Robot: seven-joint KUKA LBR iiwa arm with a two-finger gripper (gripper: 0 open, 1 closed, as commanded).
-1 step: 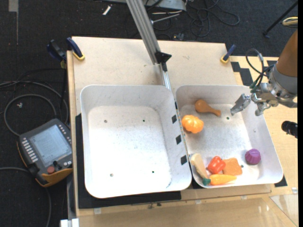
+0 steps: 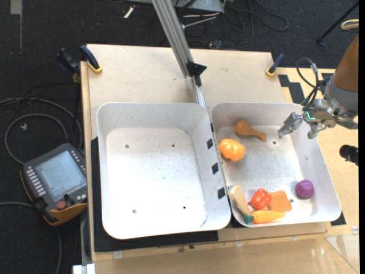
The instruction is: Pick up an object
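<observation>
Gripper [image 2: 301, 124] sits at the three o'clock edge of your right bin [image 2: 319, 160], fingers spread, nothing between them. Your nearest target, the brown drumstick [image 2: 250, 129], lies at its nine o'clock, with the orange pumpkin [image 2: 231, 149] just beyond at eight. Red pepper [image 2: 260, 198], carrot [image 2: 267, 216] and purple ball [image 2: 304, 189] crowd six o'clock. Watch out: drop here and you'll clip the bin wall, or the drumstick's rounded end could squirt free.

The arm [image 2: 349, 79] is cut off by the frame's edge at three o'clock, so its upper links go unseen. At five o'clock in the right bin [image 2: 319, 170], the orange slab [image 2: 280, 201] lies partly behind the red pepper [image 2: 260, 198].
</observation>
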